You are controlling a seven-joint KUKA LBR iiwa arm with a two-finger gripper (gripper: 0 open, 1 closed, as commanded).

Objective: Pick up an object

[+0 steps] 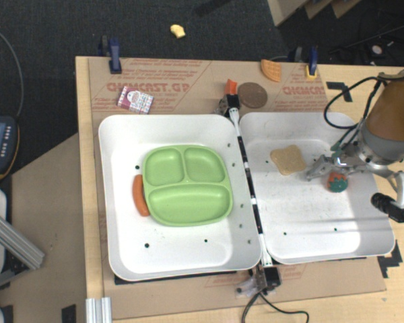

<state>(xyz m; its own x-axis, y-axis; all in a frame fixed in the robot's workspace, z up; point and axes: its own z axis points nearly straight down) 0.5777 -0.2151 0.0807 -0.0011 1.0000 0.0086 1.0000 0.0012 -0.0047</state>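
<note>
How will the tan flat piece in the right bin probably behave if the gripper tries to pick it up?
The tan flat piece lies flush on the right bin floor, so fingers may struggle to get under its edge. It looks thin, probably light, and may slide when pushed. Whether it is stiff or floppy cannot be told.

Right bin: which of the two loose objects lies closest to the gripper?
The small teal and red object, right under the gripper. The tan bread-like slice lies apart, further toward the bins' divider.

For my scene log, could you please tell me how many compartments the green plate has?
3: on the green plate in the left bin, two smaller compartments sit side by side along its far edge, and one wide compartment spans the near half.
</note>
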